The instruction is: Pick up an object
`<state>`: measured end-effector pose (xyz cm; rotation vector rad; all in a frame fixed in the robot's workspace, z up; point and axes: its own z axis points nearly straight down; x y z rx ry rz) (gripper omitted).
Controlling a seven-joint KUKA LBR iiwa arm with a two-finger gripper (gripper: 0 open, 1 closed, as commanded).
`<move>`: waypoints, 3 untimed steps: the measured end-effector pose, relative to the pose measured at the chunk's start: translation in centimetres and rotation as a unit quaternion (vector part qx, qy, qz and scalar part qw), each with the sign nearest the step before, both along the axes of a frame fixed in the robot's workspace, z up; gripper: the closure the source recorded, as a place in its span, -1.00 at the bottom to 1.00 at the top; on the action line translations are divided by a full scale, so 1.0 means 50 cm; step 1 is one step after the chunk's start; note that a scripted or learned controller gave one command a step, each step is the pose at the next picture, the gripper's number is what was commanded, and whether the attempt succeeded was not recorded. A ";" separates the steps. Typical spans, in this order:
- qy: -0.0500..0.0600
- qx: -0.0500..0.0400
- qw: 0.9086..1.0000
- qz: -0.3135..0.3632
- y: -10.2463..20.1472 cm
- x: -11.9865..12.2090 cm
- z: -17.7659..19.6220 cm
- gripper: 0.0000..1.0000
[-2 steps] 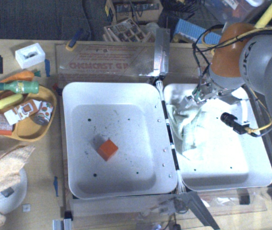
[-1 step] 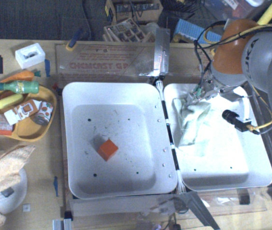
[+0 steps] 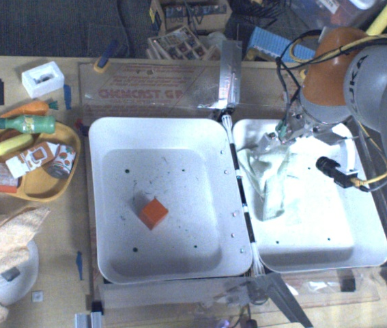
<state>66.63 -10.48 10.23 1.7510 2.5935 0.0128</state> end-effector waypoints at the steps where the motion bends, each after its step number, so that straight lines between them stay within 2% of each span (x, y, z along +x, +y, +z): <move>1: 0.007 0.000 1.000 0.006 -0.016 -0.099 0.078 -1.00; 2: 0.002 -0.001 1.000 0.003 0.001 -0.087 -0.024 -1.00; 3: 0.002 0.000 1.000 0.003 0.001 -0.087 -0.024 -1.00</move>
